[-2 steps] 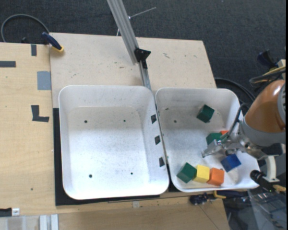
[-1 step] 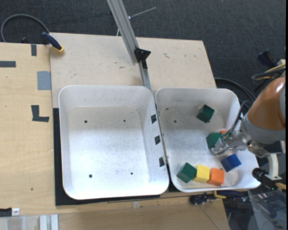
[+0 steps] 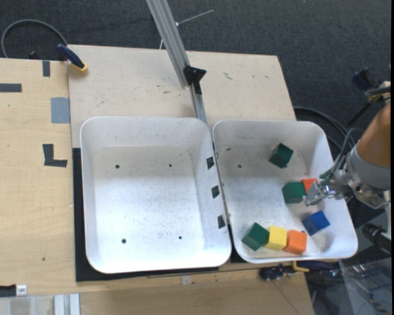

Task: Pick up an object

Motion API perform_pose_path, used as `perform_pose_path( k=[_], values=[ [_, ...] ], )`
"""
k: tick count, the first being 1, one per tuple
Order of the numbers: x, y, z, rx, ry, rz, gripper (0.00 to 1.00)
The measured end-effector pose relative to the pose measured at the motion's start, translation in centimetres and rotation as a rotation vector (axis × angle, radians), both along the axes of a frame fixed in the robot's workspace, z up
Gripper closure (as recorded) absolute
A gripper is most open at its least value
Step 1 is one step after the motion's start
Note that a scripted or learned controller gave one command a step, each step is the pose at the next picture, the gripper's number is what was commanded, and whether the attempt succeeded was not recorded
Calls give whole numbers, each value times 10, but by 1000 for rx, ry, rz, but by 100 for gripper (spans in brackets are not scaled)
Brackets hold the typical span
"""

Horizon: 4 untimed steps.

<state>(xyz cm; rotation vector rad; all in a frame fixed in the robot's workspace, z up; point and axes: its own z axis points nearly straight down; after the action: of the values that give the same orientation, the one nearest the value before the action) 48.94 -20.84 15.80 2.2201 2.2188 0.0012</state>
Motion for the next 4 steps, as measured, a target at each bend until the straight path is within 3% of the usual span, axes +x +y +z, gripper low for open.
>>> perform_pose_path(
  k=[2, 4],
  values=[
    [4, 6, 90, 0, -1, 3, 100],
    [38, 106, 74, 2, 5, 7, 100]
  ],
)
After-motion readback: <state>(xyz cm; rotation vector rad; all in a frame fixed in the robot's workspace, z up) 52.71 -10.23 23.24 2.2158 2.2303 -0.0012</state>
